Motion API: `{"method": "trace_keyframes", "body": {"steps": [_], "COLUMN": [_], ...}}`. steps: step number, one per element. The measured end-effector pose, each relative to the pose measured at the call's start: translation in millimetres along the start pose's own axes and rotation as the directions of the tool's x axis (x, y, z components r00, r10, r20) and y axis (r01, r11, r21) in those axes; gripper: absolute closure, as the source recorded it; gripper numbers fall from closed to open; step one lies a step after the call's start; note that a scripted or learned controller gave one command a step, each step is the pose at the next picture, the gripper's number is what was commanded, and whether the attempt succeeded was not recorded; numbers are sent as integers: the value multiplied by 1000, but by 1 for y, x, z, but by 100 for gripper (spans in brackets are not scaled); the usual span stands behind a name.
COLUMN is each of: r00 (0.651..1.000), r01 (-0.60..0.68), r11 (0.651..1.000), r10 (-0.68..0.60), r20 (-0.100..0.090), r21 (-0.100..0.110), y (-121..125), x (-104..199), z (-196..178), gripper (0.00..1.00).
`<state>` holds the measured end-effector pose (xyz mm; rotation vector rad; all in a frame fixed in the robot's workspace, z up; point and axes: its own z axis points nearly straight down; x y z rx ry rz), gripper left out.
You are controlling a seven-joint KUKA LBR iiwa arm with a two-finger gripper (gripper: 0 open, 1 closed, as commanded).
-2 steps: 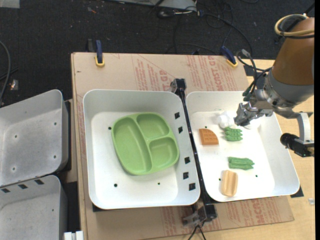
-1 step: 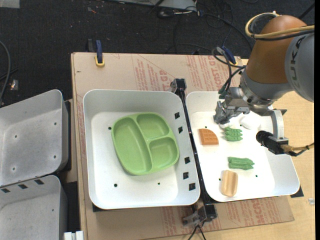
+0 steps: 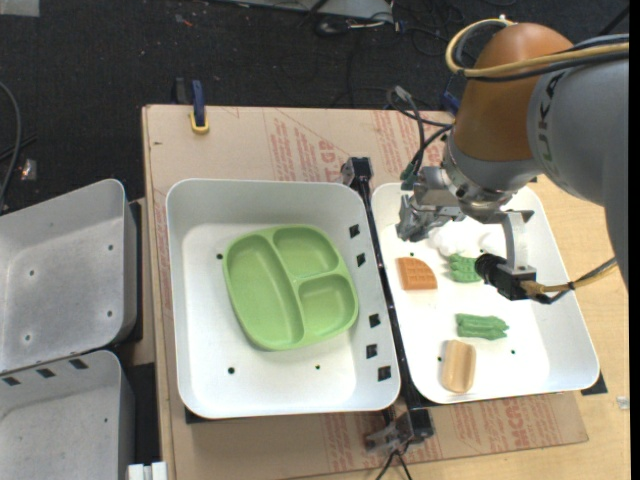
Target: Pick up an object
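Observation:
The right bin holds an orange waffle-like block, a green toy, a second green toy, a tan bread-shaped piece and a white object. My gripper hangs over the bin's far left part, just above the orange block and beside the white object. The wrist body covers the fingertips. Nothing shows between them.
The left bin holds a green divided plate. A black cable and fitting trails over the right bin near the green toy. A divider with black clips separates the bins. White lids lie at the far left.

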<state>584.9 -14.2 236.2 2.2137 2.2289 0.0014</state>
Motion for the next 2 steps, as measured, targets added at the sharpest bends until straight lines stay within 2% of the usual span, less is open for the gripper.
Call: {"method": "trace_keyframes", "body": {"steps": [1,2], "r00": [1000,1000], "r01": [1,1], "r11": [1000,1000], "r10": [-1,-1], "r20": [-1,-1], "r21": [-2,-1], "y": [19,27], "x": [53,108], "z": [-8,-9], "gripper": [100,100]}}
